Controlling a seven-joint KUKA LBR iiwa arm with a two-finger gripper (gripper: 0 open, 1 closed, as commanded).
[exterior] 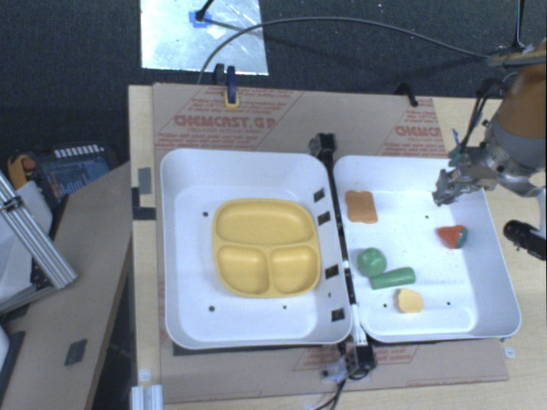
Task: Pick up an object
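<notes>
Right now we see the pincer [446, 190] at the right bin's [479, 319] upper right; we cannot tell its state. Below it lies the red toy [452, 236], apart.

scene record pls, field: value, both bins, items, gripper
left bin: holds a yellow tray with three compartments
right bin: holds five small items
orange piece: near the divider, far side
green ball: touching or nearly touching the green cylinder
yellow piece: near side, apart from the green items
red piece: right part of the bin, alone
gripper: over the right bin's far right area, nothing seen between its fingers
</notes>
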